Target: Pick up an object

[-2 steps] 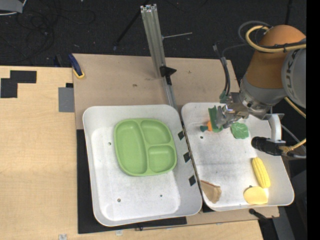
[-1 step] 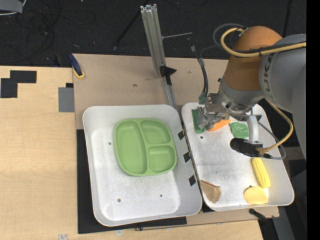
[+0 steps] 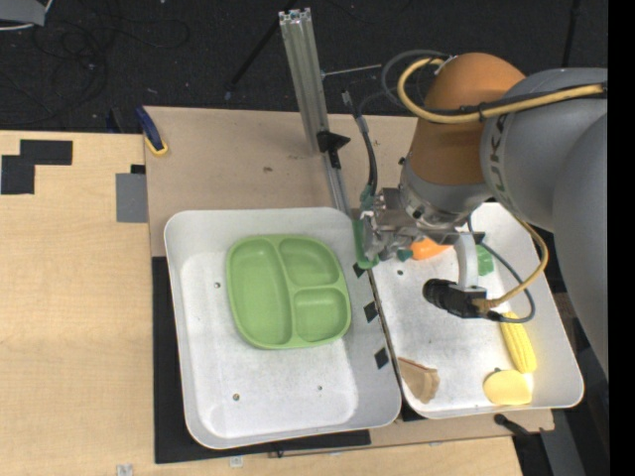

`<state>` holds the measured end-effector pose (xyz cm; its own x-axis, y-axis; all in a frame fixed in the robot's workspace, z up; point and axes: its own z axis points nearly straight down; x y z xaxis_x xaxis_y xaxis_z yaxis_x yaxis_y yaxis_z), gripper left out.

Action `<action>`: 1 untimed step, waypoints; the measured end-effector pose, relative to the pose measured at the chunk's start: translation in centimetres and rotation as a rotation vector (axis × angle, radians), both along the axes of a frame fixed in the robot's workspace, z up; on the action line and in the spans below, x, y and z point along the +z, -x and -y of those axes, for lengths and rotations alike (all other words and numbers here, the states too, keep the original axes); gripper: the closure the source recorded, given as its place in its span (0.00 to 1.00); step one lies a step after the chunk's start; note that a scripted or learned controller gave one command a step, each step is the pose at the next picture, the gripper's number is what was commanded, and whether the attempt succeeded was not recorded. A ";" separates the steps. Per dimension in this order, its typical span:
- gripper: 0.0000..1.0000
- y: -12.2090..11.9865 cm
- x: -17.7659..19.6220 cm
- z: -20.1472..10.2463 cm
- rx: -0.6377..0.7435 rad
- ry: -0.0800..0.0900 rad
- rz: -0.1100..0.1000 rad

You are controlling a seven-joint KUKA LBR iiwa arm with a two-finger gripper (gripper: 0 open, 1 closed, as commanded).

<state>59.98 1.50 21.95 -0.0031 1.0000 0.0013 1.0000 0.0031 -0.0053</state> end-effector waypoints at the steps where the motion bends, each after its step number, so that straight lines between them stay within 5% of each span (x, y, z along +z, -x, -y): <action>1: 1.00 -0.1 0.1 -6.2 0.003 0.000 0.003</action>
